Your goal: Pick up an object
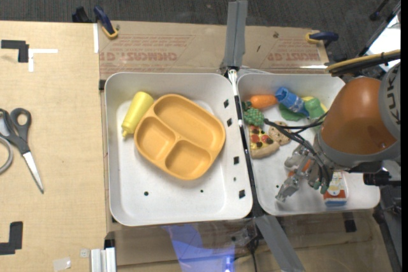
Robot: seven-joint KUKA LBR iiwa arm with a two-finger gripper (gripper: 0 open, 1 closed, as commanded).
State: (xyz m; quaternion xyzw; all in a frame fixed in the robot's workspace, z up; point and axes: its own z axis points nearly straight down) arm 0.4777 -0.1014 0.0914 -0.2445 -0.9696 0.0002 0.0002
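In the right bin lie a toy pizza slice, a green grape bunch, an orange carrot, a blue toy, a green toy and a small carton. My gripper hangs over bare bin floor in the front part of this bin, just below and to the right of the pizza slice and left of the carton. It is open, with nothing between its fingers. The arm's orange band covers the bin's right side.
The left bin holds an orange three-part tray and a yellow bottle at the tray's left. Scissors lie on the wooden bench far left. A raised divider separates the two bins.
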